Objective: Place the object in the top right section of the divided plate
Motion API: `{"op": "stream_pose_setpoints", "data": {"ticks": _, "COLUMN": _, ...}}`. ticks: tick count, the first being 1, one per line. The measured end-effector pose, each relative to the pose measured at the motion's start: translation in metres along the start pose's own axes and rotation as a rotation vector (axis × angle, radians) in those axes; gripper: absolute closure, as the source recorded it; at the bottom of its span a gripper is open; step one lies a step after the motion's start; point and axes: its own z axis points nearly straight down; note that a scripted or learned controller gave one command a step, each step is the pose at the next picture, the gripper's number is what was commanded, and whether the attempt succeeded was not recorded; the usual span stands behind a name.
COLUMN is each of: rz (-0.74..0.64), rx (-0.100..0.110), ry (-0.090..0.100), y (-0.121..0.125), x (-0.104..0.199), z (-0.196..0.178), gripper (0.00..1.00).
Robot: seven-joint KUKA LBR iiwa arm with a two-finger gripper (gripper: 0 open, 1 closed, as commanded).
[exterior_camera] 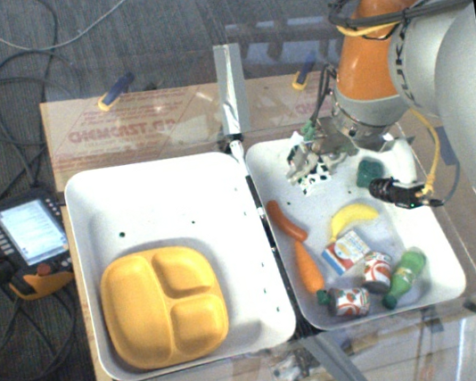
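I see the gripper (309,161) low over the right bin's (450,271) far-left corner — whether its jaws are released or clenched, I cannot tell. The yellow divided plate (163,306) sits in the left bin (86,201) — the banana (353,215), carrot (309,268) and other pieces lie in the right one.

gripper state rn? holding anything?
Gripper: over the right bin's top-left corner; open or shut cannot be told, and no object is visibly between its fingers.
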Motion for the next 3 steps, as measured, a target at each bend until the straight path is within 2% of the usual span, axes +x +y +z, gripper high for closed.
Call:
{"op": "stream_pose_setpoints", "data": {"ticks": 1, "rz": 0.127, "rx": 0.002, "ry": 0.004, "y": -0.068, "x": 0.073, "z": -0.008, "gripper": 1.00}}
{"op": "stream_pose_setpoints", "data": {"ticks": 2, "rz": 0.060, "rx": 0.004, "ry": 0.003, "y": -0.096, "x": 0.173, "z": 0.001, "gripper": 1.00}}
{"op": "stream_pose_setpoints", "data": {"ticks": 3, "rz": 0.103, "rx": -0.007, "ry": 0.003, "y": -0.125, "x": 0.210, "z": 0.054, "gripper": 1.00}}
